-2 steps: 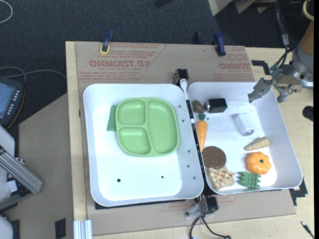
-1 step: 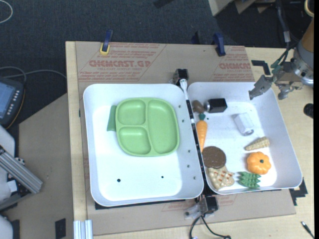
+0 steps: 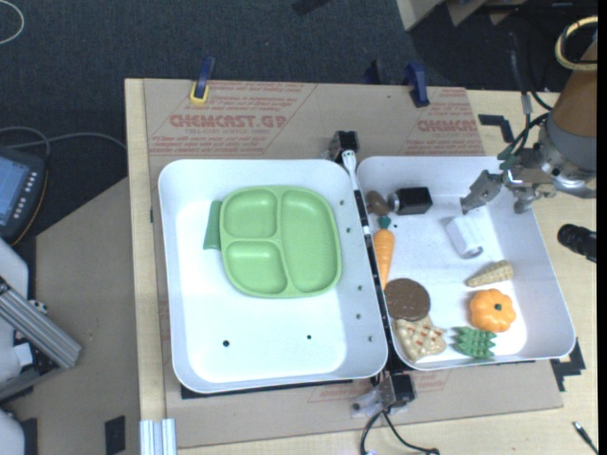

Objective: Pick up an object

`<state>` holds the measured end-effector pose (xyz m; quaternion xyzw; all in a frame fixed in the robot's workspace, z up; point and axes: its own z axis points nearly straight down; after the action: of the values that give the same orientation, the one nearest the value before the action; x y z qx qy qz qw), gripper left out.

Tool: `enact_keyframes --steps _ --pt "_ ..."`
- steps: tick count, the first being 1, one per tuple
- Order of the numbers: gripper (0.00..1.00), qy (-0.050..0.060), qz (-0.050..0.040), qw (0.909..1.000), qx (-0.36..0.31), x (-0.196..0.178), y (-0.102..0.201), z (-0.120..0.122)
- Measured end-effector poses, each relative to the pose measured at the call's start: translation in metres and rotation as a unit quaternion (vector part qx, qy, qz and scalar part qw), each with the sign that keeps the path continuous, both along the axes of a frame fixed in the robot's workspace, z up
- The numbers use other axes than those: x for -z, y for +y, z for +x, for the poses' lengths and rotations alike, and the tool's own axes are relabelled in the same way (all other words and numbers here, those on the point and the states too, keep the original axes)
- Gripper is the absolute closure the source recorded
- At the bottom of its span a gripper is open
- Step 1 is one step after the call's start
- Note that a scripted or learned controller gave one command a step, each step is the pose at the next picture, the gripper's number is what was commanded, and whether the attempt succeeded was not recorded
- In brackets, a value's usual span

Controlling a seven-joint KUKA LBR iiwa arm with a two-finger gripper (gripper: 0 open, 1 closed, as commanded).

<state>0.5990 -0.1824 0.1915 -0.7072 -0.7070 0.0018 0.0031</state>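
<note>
My gripper point(image 3: 501, 195) hangs over the back right part of the right bin point(image 3: 541, 254), open, with nothing between its fingers. A white cylinder point(image 3: 466, 236) lies just in front of it and slightly left. Also in this bin are a black block point(image 3: 413, 198), a small brown piece point(image 3: 377, 202), a carrot point(image 3: 383, 254), a pale wedge point(image 3: 489, 274), an orange pumpkin point(image 3: 491, 310), a round brown cookie point(image 3: 407, 300), a waffle-like cracker point(image 3: 420, 336) and a green leafy piece point(image 3: 474, 342).
The left bin point(image 3: 190, 282) holds a green divided plate point(image 3: 281, 240). A black divider point(image 3: 360, 226) runs between the bins. The arm point(image 3: 574, 131) comes in from the right edge. Blue and yellow clamps point(image 3: 201, 81) hold the board at the back.
</note>
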Motion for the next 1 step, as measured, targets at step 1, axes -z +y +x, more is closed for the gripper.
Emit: enact_keyframes --steps 1 --pt "0.0 -0.001 -0.0001 1.0 0.0 0.0453 -0.006 -0.0011"
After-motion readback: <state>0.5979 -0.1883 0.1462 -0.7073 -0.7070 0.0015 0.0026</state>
